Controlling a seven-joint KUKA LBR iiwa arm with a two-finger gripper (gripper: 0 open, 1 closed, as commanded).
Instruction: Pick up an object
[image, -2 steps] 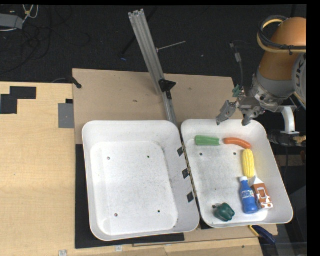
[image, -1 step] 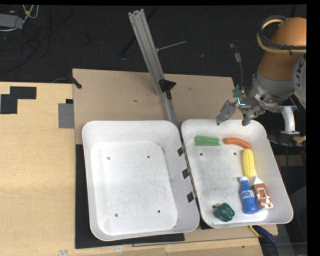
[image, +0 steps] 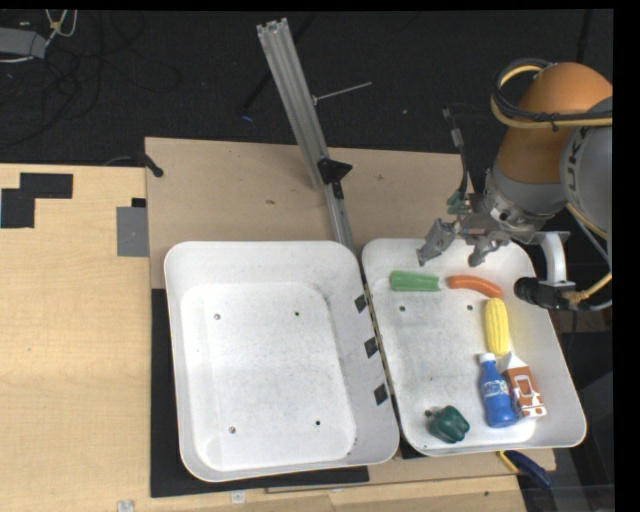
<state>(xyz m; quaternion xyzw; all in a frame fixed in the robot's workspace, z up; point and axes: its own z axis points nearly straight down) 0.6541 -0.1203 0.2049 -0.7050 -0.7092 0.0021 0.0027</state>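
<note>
My gripper hangs over the far edge of the right bin, with my grey arm and its orange band rising behind it toward the right. The two fingers stand spread apart, with nothing between them; I hold no object.

Right bin contents, from far to near:
- A green pod-shaped piece lies flat near the far left corner, just below my left fingertip and apart from it.
- An orange sausage-shaped piece lies just to the right of the green one, close under my right finger; I cannot tell whether they touch.
- A yellow corn cob lies lengthwise along the right side.
- A blue bottle lies nearer the front, its white cap touching the near end of the corn.
- A small brown and white carton lies just beside the bottle on its right.
- A dark green pepper sits at the near left corner, well apart from the others.

The left bin adjoins the right one, joined by black clips along the shared edge. A metal rail slants up from behind the bins.
</note>
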